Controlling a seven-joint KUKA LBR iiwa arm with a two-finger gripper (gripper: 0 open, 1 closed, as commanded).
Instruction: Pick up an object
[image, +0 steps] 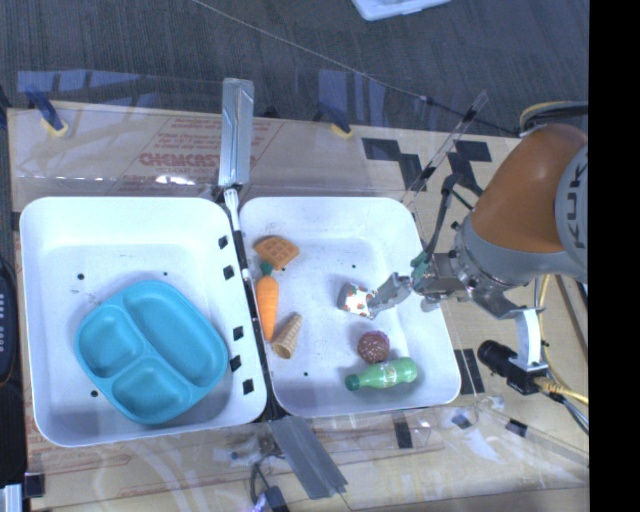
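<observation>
Reaching into the right bin (330, 215) from its right edge, the gripper (374, 297) touches a small white-and-red object (353, 299) near the bin's middle; whether its fingers are spread or clamp the object cannot be told.

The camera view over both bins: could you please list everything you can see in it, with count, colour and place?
Bins: two, white, side by side on the bench.
Divided plate: one, blue, in the left bin.
Waffle: one, orange-brown, right bin, upper left.
Carrot: one, orange with green top, right bin, along its left wall.
Ice cream cone: one, tan, right of the carrot.
Small object: one, white and red, mid right bin, at the gripper's tip.
Round cookie: one, dark brown, above the bottle.
Bottle: one, green, lying near the front wall.
Gripper: one, grey, reaching in from the right.
</observation>
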